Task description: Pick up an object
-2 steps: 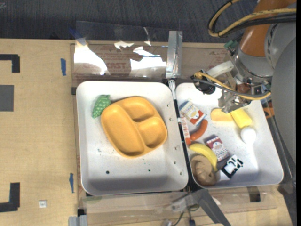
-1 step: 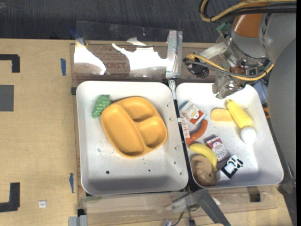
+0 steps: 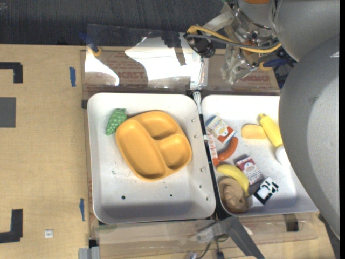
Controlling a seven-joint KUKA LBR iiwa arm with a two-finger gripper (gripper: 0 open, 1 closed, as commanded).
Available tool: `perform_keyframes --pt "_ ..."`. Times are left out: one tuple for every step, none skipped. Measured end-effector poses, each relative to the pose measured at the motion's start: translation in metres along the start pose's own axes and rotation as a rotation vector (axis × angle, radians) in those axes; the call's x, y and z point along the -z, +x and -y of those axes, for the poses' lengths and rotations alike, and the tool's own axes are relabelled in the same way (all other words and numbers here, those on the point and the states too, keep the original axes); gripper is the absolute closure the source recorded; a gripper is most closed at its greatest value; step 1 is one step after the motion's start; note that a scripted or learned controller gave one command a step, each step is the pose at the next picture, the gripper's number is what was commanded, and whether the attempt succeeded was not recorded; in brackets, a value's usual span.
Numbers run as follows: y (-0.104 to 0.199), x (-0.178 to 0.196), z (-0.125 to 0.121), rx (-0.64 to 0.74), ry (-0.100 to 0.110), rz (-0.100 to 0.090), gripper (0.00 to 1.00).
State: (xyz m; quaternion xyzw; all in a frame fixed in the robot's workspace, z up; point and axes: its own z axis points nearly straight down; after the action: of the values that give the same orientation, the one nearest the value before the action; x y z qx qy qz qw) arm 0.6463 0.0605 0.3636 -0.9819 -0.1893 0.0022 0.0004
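Observation:
My gripper (image 3: 239, 69) hangs above the bench just behind the back rim of the right bin (image 3: 242, 99). Its pale fingers stand apart with nothing between them. Several objects lie in that bin: a small white and red carton (image 3: 218, 127), a red sausage-shaped piece (image 3: 227, 149), a pale yellow slice (image 3: 252, 131), a yellow banana (image 3: 269, 129), a second banana (image 3: 235, 175), a dark red box (image 3: 248, 168), a black and white block (image 3: 265, 190) and a brown round lump (image 3: 234, 196). The grey arm hides the bin's right side.
The left bin (image 3: 102, 161) holds a large orange divided plate (image 3: 153, 144) and a green bumpy toy (image 3: 115, 121) at its back left. A shiny plastic sheet (image 3: 145, 63) lies behind the bins. Cables (image 3: 207, 39) hang near the wrist.

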Motion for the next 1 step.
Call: perform_keyframes --pt "0.0215 0.0641 0.0234 0.212 -0.002 0.001 1.00"
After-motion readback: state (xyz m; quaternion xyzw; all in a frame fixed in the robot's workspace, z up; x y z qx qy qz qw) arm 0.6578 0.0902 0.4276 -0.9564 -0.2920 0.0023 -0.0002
